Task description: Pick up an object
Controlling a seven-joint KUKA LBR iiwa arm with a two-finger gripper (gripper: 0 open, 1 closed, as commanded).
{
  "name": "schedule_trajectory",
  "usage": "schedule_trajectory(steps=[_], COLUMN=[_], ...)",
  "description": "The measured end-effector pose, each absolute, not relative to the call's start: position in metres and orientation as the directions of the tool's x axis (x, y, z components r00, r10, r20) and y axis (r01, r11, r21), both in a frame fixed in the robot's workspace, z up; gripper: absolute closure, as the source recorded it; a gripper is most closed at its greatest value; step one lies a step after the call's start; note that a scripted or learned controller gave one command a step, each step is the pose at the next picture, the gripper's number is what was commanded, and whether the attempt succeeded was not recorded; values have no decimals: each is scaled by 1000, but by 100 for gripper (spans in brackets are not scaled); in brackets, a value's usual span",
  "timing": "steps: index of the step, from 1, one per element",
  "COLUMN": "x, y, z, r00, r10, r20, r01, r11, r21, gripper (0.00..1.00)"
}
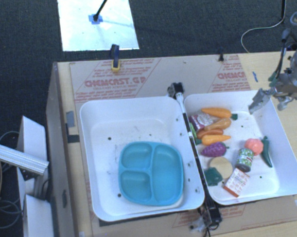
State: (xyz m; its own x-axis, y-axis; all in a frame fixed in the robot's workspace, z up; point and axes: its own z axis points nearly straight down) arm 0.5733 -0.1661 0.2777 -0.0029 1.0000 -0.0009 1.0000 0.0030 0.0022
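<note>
I'm seeing the gripper [259, 102] hovering at the right bin's [285, 144] far rim | can't tell its grip state | carrots [216, 113] lying just left of it, strawberry [253, 145] and can [244, 159] sitting below, nothing held.

A sky-blue divided tray [151, 174] is seen in the white left bin [98, 161]; at three o'clock — orange carrots [216, 112], purple grapes [214, 149], a pink-red strawberry [253, 145].
</note>
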Motion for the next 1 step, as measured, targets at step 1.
schedule_trajectory(steps=[1], x=[579], y=[-132], z=[110], r00=[-2], r10=[1000], r20=[-2], r01=[1000], r11=[2], r21=[7], gripper=[0])
